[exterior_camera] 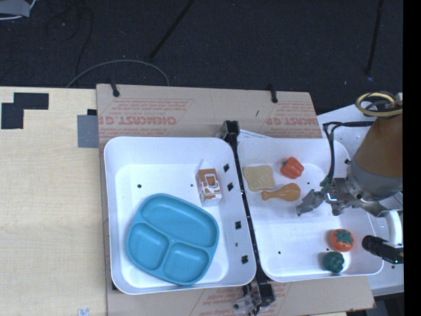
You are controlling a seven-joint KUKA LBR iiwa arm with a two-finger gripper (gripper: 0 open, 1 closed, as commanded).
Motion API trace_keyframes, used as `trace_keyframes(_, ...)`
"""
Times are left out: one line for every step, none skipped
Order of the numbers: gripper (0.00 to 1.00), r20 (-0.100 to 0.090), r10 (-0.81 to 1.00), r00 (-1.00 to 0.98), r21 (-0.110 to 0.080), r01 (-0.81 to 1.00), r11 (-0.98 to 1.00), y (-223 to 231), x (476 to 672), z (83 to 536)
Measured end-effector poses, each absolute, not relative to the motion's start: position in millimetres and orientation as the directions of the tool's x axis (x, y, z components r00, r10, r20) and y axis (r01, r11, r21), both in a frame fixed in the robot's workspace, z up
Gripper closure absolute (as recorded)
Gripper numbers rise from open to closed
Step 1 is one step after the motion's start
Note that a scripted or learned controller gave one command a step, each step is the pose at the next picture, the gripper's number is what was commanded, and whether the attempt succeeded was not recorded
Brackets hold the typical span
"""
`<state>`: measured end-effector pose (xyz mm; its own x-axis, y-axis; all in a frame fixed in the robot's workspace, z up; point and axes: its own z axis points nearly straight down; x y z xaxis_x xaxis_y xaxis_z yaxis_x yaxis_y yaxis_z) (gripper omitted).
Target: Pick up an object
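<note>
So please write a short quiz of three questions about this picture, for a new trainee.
1. True or false: the blue divided plate lies in the right bin.
2. Which item lies nearest the gripper? A) small carton B) chicken drumstick C) green item
3. Fill in: the bread slice lies between the bin divider and the red ____.

Key: 1 false, it lies in the left bin. 2 B. 3 pepper.
</note>
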<state>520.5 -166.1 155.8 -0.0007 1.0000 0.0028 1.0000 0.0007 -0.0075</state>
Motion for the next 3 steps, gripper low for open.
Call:
trace_keyframes(0.0, 0.003, 1.0, 0.001, -0.009, 1.0, -0.001, -155.2, 517.1, 104.6)
trace_keyframes(0.0, 0.002, 1.0, 0.003, -0.004, 1.0, -0.003, -154.3, 516.7, 86.8)
trace_keyframes(1.0, 0.001, 1.0, 0.007, -0.002, 1.0, -0.007, -155.5, 517.5, 98.6)
